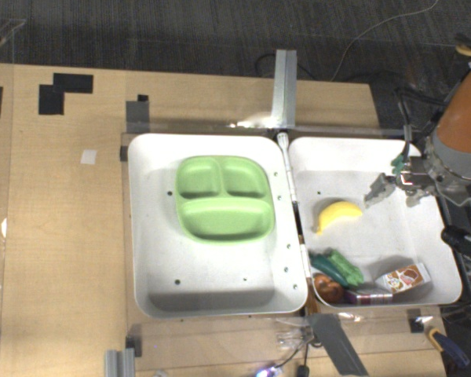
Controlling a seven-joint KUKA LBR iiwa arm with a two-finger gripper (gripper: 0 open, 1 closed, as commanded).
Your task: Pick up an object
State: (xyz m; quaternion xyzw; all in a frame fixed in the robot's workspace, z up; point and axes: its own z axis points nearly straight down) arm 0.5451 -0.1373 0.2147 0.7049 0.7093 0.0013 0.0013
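on the left, the left bin [153, 289] holds a green divided plate [224, 196], lying flat near its middle. it looks like stiff moulded plastic, light, but wide and low, so its rim gives a two-finger grasp little to bite on; a poor first choice, by my reckoning.

across the divider, the right bin [447, 285] carries the smaller things. a yellow lemon-like fruit [338, 214] sits alone toward the bin's centre, apart from the rest. if it is a toy, it is probably light and firm with a smooth, rounded skin that could slip; i would close across its narrow middle from above. along the near edge lie a green vegetable-shaped piece [338, 266], a brown rounded item [330, 287] touching it, a dark purple thing [369, 295] just beside that, and a small printed carton [403, 277] further right. the carton is likely light and crushable, best pinched on its flat faces. the clustered pieces crowd each other, so fingers may snag there.

furthest right, the tool [379, 190] hovers above the bin, just beside the fruit, grasping nothing; whether it is released or clenched i cannot tell.
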